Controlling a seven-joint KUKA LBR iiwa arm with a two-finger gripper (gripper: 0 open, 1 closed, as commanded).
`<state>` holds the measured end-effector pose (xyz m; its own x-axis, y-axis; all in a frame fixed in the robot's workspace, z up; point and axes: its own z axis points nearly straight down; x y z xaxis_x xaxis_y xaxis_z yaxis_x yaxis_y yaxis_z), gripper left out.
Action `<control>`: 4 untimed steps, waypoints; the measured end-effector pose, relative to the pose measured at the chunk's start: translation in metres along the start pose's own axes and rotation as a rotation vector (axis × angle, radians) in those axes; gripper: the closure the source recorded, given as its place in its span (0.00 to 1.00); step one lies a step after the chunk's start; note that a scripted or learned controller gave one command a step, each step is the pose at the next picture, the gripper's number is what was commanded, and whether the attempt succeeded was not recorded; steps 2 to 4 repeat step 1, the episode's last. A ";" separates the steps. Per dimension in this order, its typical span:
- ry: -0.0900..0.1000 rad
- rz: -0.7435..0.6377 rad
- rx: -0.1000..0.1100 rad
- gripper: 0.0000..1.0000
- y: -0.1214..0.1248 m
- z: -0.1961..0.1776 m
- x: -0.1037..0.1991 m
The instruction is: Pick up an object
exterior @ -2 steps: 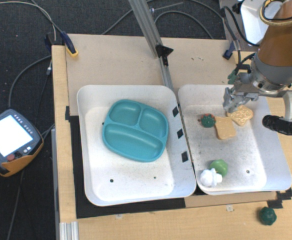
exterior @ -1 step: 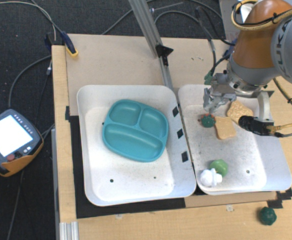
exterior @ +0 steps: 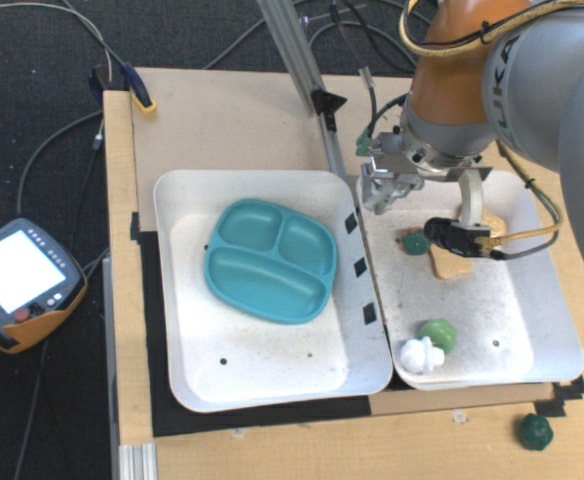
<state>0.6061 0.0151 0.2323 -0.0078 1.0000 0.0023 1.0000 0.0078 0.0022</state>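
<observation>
Dark carpet is surrounding a tan bench that is carrying two shallow white bins side by side. Nearest the camera, a small dark green ball is lying on the bench outside the bins, by the right bin's front corner. Inside the right bin, a white lump and a light green ball are sitting touching each other near the front wall. Farther back, a tan block is lying beside a small green and red piece, with a black part and a tan cable crossing over the block. The gripper is hanging over the bin's back left corner, just beyond these things; how wide its pincer stands cannot be told, and nothing is showing in its grasp. In the left bin, a teal divided plate is lying flat. A handheld screen is resting on the carpet at far left.
</observation>
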 end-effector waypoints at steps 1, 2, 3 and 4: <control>0.000 0.000 0.001 1.00 0.003 0.002 0.060; 0.000 0.000 0.001 1.00 0.003 0.002 0.060; 0.000 0.000 0.001 1.00 0.003 0.002 0.060; 0.000 0.000 0.001 1.00 0.003 0.002 0.060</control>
